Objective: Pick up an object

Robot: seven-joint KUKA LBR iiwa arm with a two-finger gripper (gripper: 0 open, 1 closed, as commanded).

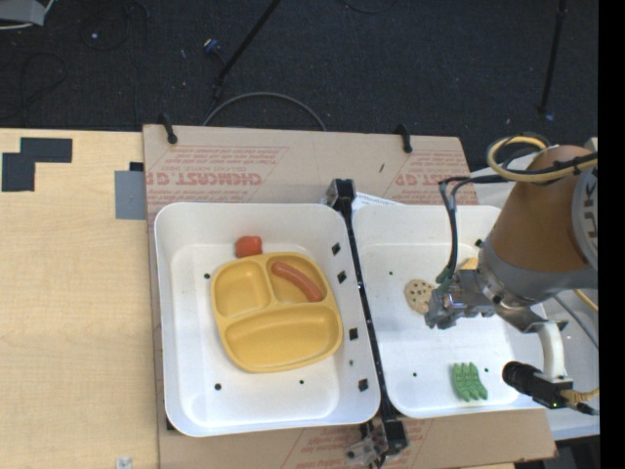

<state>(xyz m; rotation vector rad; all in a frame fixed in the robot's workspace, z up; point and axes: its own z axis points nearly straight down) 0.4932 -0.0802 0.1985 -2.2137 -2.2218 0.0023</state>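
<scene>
My gripper [441, 314] hangs low in the right bin [400, 379], just right of and below a round tan cookie [418, 294]. The cookie lies on the bin floor, close to the gripper, and I cannot tell whether they touch. A green ridged piece [469, 381] rests near the right bin's front edge, apart from the gripper. In the left bin [186, 379] a yellow divided plate [273, 313] carries a sausage [297, 279] in its upper right compartment. A small red piece [248, 246] lies just behind the plate.
A black divider [357, 301] runs between the two bins. A pale yellowish thing [470, 262] peeks out from behind the arm in the right bin. Wooden bench surface [68, 311] extends to the left.
</scene>
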